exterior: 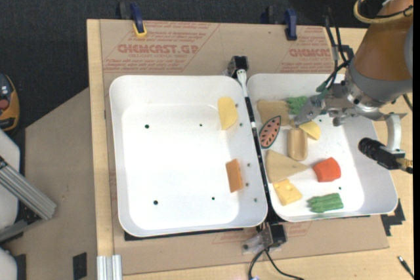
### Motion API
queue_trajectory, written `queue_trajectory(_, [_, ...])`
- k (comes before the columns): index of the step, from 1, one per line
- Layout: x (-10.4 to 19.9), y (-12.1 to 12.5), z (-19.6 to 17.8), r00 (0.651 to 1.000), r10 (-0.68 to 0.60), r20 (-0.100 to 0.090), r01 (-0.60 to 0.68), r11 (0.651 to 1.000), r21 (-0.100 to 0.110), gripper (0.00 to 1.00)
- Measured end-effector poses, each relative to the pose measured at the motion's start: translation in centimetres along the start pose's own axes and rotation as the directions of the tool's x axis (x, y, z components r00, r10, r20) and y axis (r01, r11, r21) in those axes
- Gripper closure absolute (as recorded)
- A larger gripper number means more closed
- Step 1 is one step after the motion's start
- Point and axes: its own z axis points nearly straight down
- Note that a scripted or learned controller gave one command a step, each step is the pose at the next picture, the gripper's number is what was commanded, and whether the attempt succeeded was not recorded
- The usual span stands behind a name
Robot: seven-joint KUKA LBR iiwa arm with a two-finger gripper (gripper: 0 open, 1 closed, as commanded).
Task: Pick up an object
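Hand (306,116) hovers just above yellow wedge (311,131) in right bin (380,197).

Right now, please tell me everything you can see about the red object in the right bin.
The red object is a small, chunky, rounded block, orange-red with a matte look like foam or soft plastic. It lies flat on the floor of the right bin, toward the near right part. Its left edge sits by the tip of a pale yellow wedge; contact is unclear. A green piece lies just in front of it, apart.
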Motion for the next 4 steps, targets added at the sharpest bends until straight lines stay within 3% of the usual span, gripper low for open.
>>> queue_trajectory(1, [-0.8,-5.9,4.8,1.0,0.003,-0.002,-0.003,1.0,0.01,0.0])
queue_trajectory(2, [-3.1,-7.1,9.9,1.0,0.006,0.002,-0.006,1.0,-0.006,0.0])
queue_trajectory(3, [-3.2,-8.8,10.1,1.0,0.002,-0.001,-0.002,1.0,0.002,0.0])
queue_trajectory(4, [-3.1,-8.7,9.1,1.0,0.002,0.0,-0.002,1.0,-0.001,1.0])
